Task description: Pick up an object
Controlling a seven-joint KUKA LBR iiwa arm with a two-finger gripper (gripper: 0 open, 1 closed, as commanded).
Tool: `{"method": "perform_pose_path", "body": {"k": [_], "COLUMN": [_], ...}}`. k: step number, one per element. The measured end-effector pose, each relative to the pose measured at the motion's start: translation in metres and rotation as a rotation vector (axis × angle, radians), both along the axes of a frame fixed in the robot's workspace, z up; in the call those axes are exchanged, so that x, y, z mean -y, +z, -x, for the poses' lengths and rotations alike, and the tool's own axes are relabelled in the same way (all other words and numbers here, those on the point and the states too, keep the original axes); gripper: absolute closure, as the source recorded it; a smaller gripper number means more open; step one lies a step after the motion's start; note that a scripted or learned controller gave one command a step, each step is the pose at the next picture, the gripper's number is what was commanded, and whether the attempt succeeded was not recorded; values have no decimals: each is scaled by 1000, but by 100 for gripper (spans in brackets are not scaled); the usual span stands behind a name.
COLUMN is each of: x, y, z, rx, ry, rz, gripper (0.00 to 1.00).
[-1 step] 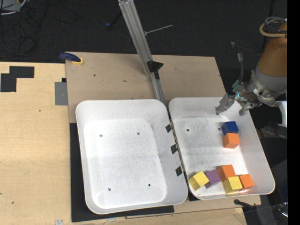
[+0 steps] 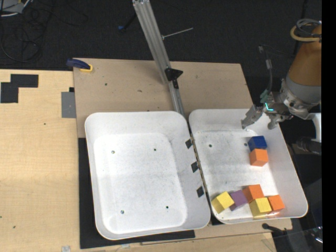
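The right bin (image 2: 226, 140) holds a blue cube (image 2: 257, 142) with an orange cube (image 2: 258, 157) just in front of it. Along its front edge lie a yellow cube (image 2: 223, 201), a purple block (image 2: 239, 198), an orange cube (image 2: 253, 192), a second yellow cube (image 2: 260, 207) and another orange cube (image 2: 276, 202). My gripper (image 2: 261, 119) hangs over the back right part of this bin, above and behind the blue cube. Its two fingers are spread apart with nothing between them.
The left bin (image 2: 105, 125) sits beside the right one, joined by black clips (image 2: 193, 166). A slanted metal rail (image 2: 157, 46) rises behind the bins. A blue and yellow clamp (image 2: 80, 64) sits at the board's back left corner.
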State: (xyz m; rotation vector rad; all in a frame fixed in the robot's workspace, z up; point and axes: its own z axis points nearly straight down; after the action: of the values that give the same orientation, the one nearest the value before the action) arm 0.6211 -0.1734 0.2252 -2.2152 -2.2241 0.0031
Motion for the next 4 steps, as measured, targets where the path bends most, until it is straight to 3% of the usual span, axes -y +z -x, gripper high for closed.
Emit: {"method": "perform_pose_path", "body": {"k": [1, 3, 4], "x": [-2, -1, -1], "y": [-64, -135, -125], "z": [-2, -5, -4], "rx": [-6, 2, 1], "ry": [-2, -3, -4], "rz": [-1, -1, -1], "gripper": [0, 0, 100]}}
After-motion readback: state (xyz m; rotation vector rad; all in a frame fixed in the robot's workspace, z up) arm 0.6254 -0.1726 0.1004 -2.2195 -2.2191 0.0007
